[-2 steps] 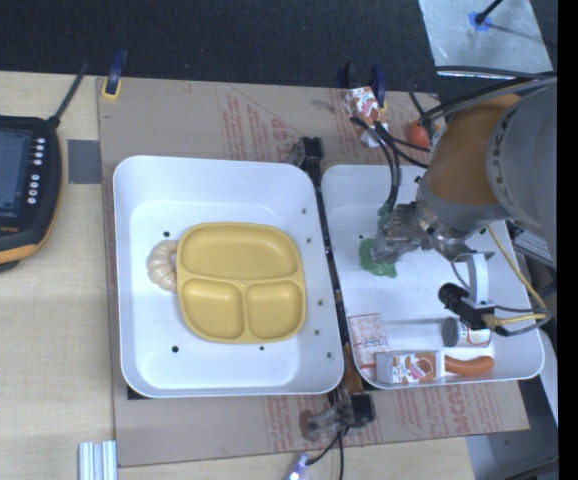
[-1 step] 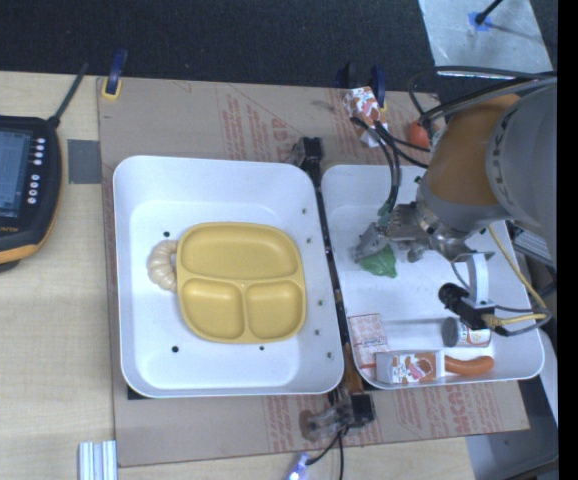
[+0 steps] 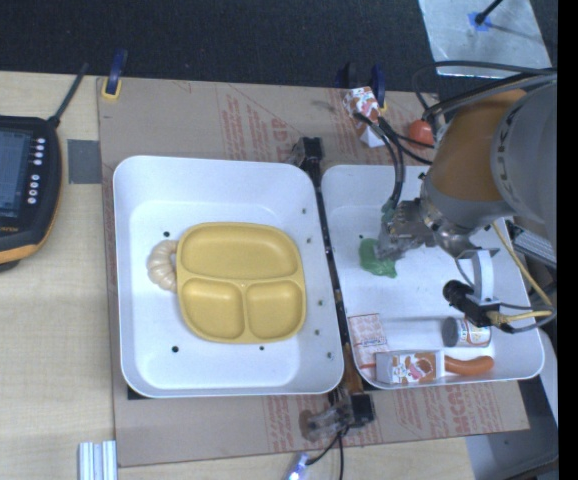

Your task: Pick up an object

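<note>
A green object (image 3: 378, 258), soft-looking and lumpy, lay on the floor of the right bin (image 3: 341, 268), near that bin's left wall and about midway between its far and near edges. The end effector (image 3: 401, 230) sat right over it, touching or nearly touching its upper right side; whether it was clenched, released, or grasping the green object could not be told, since the wrist blocked the tip. The object looked to be resting on the bin floor, not lifted, so judged from this the pick was at the reach-and-grasp stage: approach done, secure grip unconfirmed, lift left to do. Other candidates sat untouched along the right bin's near edge: a small printed packet (image 3: 366, 330) near the near-left corner, a red-and-white box (image 3: 409, 368) against the near wall, an orange carrot-like piece (image 3: 467, 364) beside it, and a small bottle with a dark cap (image 3: 466, 332) toward the near-right corner. The arm (image 3: 489, 163), grey with an orange band, came in over the bin's far-right side. In the left bin (image 3: 134, 268) a yellow divided tray (image 3: 241, 280) took the middle, with a pale ridged item (image 3: 161, 264) tucked against its left side. A tablet-like pendant (image 3: 9, 188) rested at the tabletop's left edge.
</note>
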Tool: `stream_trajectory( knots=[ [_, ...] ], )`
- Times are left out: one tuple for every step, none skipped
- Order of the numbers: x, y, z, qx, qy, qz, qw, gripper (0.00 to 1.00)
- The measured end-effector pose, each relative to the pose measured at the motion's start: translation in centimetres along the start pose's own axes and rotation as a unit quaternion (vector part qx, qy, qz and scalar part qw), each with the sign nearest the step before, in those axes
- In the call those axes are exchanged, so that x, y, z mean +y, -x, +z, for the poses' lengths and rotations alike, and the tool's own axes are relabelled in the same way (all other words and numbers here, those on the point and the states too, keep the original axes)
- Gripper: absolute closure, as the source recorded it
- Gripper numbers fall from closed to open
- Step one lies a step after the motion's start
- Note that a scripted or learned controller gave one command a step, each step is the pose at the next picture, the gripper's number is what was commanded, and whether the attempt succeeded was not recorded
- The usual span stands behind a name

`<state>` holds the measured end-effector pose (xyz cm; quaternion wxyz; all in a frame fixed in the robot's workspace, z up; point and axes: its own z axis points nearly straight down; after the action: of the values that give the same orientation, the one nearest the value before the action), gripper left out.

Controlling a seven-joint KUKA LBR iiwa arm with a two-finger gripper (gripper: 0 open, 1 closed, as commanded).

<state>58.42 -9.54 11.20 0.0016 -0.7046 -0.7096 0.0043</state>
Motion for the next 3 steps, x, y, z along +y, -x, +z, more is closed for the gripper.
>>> stream_trajectory(
  knots=[
    [0.0, 0.0, 0.0, 0.0, 0.0, 0.0, 1.0, 0.0],
    [2.0, 1.3, 2.0, 0.001, 0.003, 0.002, 1.0, 0.0],
    [3.0, 1.0, 2.0, 0.001, 0.004, 0.001, 1.0, 0.0]
  ],
)
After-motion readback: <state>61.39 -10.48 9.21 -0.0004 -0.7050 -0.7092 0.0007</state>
